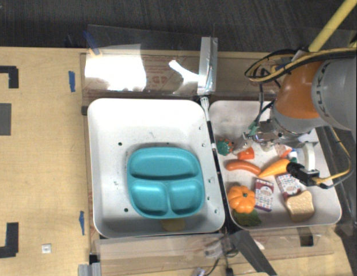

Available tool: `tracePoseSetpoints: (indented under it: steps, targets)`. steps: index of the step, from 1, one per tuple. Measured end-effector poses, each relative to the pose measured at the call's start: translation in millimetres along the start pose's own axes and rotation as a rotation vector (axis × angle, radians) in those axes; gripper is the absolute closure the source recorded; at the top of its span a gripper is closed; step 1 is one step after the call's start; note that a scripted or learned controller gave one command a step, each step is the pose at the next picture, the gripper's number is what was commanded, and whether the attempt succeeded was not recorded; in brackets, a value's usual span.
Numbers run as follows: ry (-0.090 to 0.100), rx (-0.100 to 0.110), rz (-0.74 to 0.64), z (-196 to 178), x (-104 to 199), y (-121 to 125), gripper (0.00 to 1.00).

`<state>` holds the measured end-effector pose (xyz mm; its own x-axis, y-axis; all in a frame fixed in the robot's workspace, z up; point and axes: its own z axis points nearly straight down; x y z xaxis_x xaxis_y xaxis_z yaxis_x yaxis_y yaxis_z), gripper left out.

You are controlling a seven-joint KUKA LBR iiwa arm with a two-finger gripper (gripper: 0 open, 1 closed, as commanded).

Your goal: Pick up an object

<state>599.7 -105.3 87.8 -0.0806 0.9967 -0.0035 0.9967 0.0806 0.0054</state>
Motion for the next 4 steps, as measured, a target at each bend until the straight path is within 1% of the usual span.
tracePoseSetpoints:
  steps: [1, 2, 3, 4]
  targets:
    - [0.000, -0.006, 0.000, -11.6, 0.9, 2.1, 1.00]
    - [0.001, 0.002, -0.096, -19.1, -48.3, -5.8, 1.00]
    - [0.002, 0.000, -0.070, 1.0, -25.8, 66.9, 1.00]
    - [0.005, 0.006, 0.045, -10.2, -4.7, 40.9, 1.00]
